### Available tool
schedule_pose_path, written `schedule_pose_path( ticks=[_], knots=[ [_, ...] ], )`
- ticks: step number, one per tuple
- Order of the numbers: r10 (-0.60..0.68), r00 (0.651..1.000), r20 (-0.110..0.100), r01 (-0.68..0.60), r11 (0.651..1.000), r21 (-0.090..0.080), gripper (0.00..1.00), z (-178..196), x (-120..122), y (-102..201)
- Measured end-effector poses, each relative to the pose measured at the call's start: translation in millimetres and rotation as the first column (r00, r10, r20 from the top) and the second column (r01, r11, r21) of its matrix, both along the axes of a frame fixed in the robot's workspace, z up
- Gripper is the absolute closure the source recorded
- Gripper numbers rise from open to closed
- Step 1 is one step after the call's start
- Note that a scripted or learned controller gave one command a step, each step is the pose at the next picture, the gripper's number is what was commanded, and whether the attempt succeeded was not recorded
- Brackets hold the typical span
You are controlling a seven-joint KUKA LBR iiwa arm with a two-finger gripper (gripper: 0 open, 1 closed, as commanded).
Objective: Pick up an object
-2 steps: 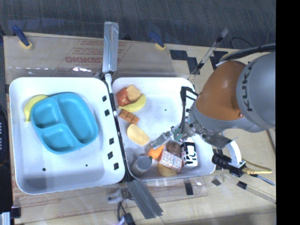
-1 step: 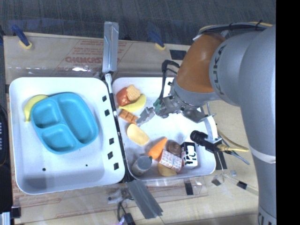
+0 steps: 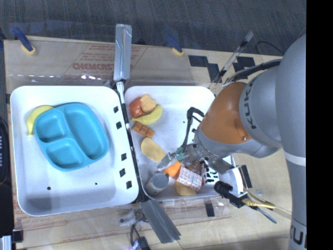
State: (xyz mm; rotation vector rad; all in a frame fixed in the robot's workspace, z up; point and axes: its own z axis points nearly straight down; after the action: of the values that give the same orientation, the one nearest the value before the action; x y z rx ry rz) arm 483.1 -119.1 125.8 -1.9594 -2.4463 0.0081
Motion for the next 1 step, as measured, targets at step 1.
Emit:
schedule_pose_path(
  ticks=[1],
  knots=[
    [0.151, 0.988, 0.009, -0.151, 0.988, 0.000, 0.00, -28.5, -5.7, -9.4]
  ],
)
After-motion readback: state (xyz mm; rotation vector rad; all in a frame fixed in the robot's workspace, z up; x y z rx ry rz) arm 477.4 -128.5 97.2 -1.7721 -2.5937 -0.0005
